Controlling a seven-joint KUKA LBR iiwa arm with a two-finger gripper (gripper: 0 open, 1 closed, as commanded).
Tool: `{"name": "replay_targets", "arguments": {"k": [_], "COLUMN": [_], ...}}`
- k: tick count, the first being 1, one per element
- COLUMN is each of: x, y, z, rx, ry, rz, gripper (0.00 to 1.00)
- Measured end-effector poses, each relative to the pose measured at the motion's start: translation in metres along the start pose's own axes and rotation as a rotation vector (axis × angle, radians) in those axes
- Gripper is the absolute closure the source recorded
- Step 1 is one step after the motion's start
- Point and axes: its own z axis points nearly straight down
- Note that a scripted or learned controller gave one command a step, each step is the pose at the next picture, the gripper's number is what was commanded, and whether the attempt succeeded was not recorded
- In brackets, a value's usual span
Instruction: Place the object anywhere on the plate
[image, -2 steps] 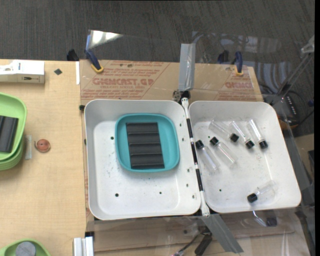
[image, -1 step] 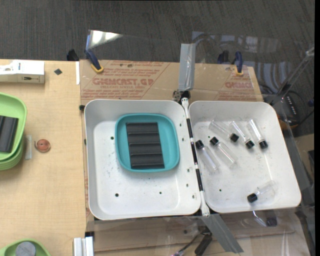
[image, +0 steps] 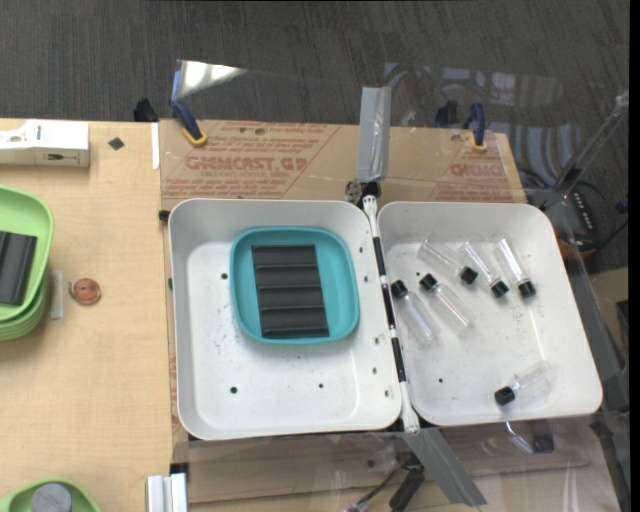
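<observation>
We see two white bins side by side on the worktop. The left bin holds a teal plate with a dark ribbed insert lying on it. The right bin holds clear vials with black caps: a cluster of five toward its far side, one vial alone near the front edge. All vials lie apart from the plate. We cannot tell the gripper's state.

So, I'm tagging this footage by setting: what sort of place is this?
Probably a lab or workshop test bench: two white bins side by side, clear vials with black caps in the right one, a teal plate in the left, cardboard clamped behind.
</observation>
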Motion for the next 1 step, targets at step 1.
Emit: {"name": "replay_targets", "arguments": {"k": [1], "x": [0.0003], "y": [-0.0004], "z": [0.0001], "rx": [0.0], "ry": [0.0], "rz": [0.14], "gripper": [0.0]}}
